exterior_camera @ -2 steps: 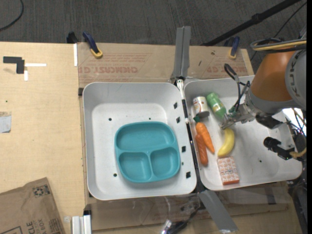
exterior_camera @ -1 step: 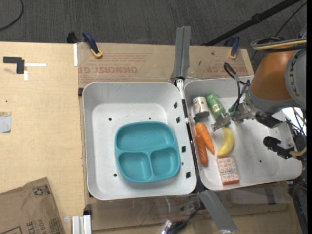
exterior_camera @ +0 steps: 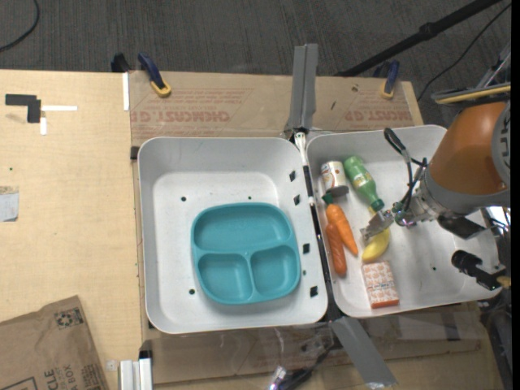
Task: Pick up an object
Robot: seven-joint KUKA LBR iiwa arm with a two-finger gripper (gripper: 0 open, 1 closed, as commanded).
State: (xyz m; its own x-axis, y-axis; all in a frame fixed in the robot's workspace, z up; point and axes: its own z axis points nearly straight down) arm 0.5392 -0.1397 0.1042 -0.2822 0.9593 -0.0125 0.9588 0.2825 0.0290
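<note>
Dark carpet lies beyond the table (exterior_camera: 73, 185), a pale wooden top carrying two shallow white bins side by side over a sheet of cardboard (exterior_camera: 244, 104) held by clamps at the far edge.

Nothing is lifted yet, as far as I can judge. The likeliest target is the yellow banana-like toy (exterior_camera: 375, 249), lying on the floor of the right bin (exterior_camera: 422, 291) near its middle. The pincer (exterior_camera: 375, 227) sits low over that toy's far end, seemingly touching or nearly touching it, but its fingers are too small and dark against the clutter to say whether they are spread or closed, and nothing is plainly seen between them.

Just beside the yellow toy, toward the bin's left wall, lies an orange carrot (exterior_camera: 339, 236). Beyond it, toward the far edge, a small tin can (exterior_camera: 331, 175) and a green bottle (exterior_camera: 362, 182) lie close together. A small red-and-white box (exterior_camera: 379, 285) rests near the bin's near edge.

The left bin (exterior_camera: 162, 218) holds a teal divided plate (exterior_camera: 245, 252), flat near its middle, well apart from the arm.

What remains, then, is the whole of the grasp: closing on the toy, raising it clear of the bin floor, and keeping it held.
</note>
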